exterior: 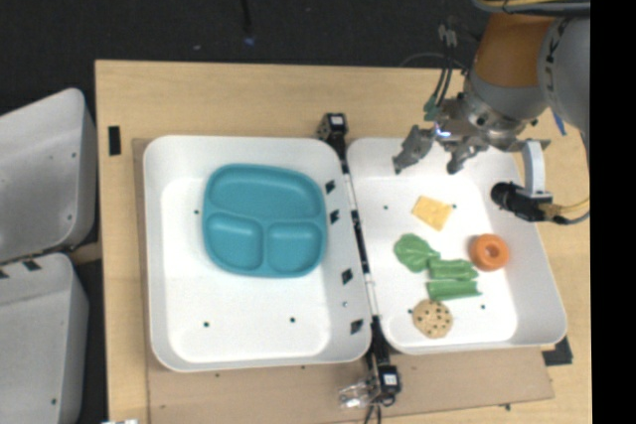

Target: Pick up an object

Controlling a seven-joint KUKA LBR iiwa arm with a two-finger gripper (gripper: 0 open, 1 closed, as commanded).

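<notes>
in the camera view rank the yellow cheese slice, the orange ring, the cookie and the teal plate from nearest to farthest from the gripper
Measured from the gripper, open above the right bin's far end:
1. Yellow cheese slice, just below it in the right bin.
2. Orange ring, near that bin's right side.
3. Cookie, at the right bin's near end.
4. Teal plate, over in the left bin.

Pale wooden bench (119, 213), set against a dark floor. Directly on it, two shallow white bins side by side, touching along the middle seam: left bin (169, 313), right bin (527, 303). Small black clips (333, 126) at the far end of the seam, another fitting (383, 378) at the near end.
</notes>
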